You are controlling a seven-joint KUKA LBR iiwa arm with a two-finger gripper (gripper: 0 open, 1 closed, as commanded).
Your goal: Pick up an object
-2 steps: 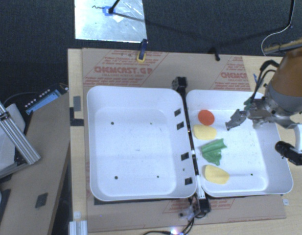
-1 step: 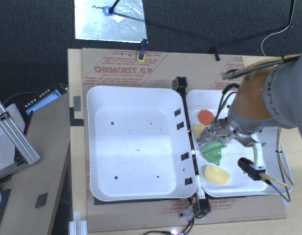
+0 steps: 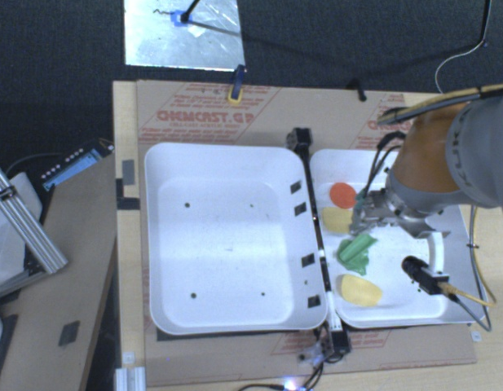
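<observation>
Scanning left to right: left bin (image 3: 227, 243) bare, right bin (image 3: 398, 312) at centre-right holding orange disc (image 3: 342, 194), pale yellow piece (image 3: 336, 219), green toy (image 3: 357, 252), yellow lump (image 3: 359, 290). Green toy likely light, soft (probably foam); best taken across its narrow middle. Gripper (image 3: 370, 217) just above it, jaw state impossible to tell.

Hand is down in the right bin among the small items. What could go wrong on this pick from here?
1. The hand sits between the pale yellow piece and the green object, which lie close together, so it may nudge one or catch both.
2. The orange disc lies just behind and could get knocked.
3. The arm covers much of the right bin, so a miss would be hard to spot.
</observation>
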